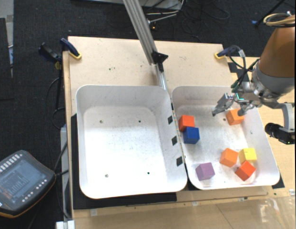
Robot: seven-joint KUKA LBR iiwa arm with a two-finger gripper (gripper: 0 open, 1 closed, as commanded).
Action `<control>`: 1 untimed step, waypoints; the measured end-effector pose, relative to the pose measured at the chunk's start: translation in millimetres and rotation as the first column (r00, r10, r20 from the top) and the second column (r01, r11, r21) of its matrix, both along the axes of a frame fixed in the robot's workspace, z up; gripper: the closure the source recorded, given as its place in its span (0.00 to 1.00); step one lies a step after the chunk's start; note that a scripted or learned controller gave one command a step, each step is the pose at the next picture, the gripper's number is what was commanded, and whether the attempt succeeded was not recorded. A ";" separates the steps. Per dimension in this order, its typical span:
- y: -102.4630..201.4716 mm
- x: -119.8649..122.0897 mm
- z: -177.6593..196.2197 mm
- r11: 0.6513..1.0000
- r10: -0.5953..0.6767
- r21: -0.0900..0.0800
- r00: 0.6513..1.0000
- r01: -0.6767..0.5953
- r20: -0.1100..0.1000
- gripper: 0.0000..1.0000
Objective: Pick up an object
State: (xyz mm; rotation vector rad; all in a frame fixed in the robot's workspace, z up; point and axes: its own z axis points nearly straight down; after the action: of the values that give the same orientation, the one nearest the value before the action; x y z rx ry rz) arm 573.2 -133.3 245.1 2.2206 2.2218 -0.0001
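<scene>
**Orange block at the pincer, right bin**

Orange block (235, 117) sits in the upper right part of the right bin (262, 142), right of centre in the frame, directly at the tips of the pincer (229, 108). The pincer comes in from the right edge of the frame on the grey arm (276, 75) with its orange band. Its dark fingers point down and to the left, and the block lies just below and beside them; whether the fingers are spread or pressed together cannot be told from this slant, nor whether the block is between them or merely touching.

Further left in the same bin, near its left wall, a second orange cube (187, 122) stands touching a blue cube (191, 135) just below it. Toward the lower right corner of the bin lies a cluster: an orange cube (229, 157), a yellow cube (249, 153) just beside it, and a red-orange cube (245, 170) below the two. A purple cube (205, 171) sits apart, to the left of that cluster, near the bin's lower edge.

The left bin (90, 128) fills the middle left of the frame, its right wall against the right bin. Both rest on the pale table (114, 61). A metal pole (140, 23) slants down from the top of the frame to the gap between the bins. A grey handheld control pendant (19, 182) lies at the lower left.
</scene>
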 end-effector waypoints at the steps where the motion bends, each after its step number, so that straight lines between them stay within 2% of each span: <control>1: -7.5 0.9 -46.8 1.000 -0.002 0.000 1.000 0.002 -0.005 0.00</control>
State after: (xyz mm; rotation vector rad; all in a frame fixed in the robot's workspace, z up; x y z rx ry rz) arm 574.1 -140.8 198.3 2.2254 2.2222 -0.0052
